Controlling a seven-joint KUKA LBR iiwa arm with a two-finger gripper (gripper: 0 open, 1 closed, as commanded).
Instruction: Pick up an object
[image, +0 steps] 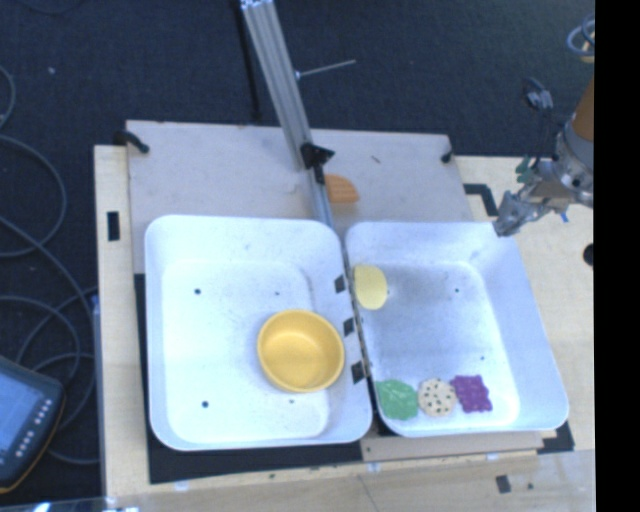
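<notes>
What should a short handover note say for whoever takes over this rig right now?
Gripper: above the right bin's far right corner, nothing seen in it; jaws unclear.
Right bin: pale yellow disc by the left wall; green piece, cookie and purple piece in a row along the near edge.
Left bin: yellow bowl.
Done: nothing lifted.
Left: pick up one object.

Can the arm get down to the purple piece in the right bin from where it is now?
Probably yes. The gripper hangs by the right bin's far right corner; the purple piece lies uncovered at the near edge, a cookie close beside it.
</notes>
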